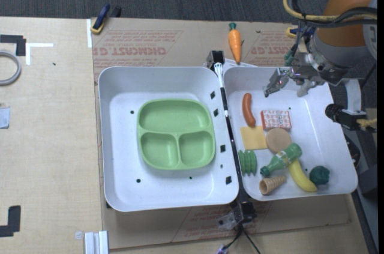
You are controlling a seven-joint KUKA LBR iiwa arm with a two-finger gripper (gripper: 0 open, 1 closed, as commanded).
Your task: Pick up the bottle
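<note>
Two bins. Right bin (pixel 336 127): green bottle (pixel 282 160) lying tilted near front, touching banana (pixel 300 176). Gripper (pixel 294 83) over back of bin, jaws apart, holding nothing. Left bin (pixel 114 127): tray (pixel 176 134).

Only legible txt: red print on the cardboard sheet (pixel 157 47) under the bins, far side, upside down and mirrored, approx "CHEMCAST GP". Repeat at far right, partly hidden.

Glossy plastic bottle (pixel 283 160), smooth white bins (pixel 114 145), cardboard underlay (pixel 144 45)
</note>
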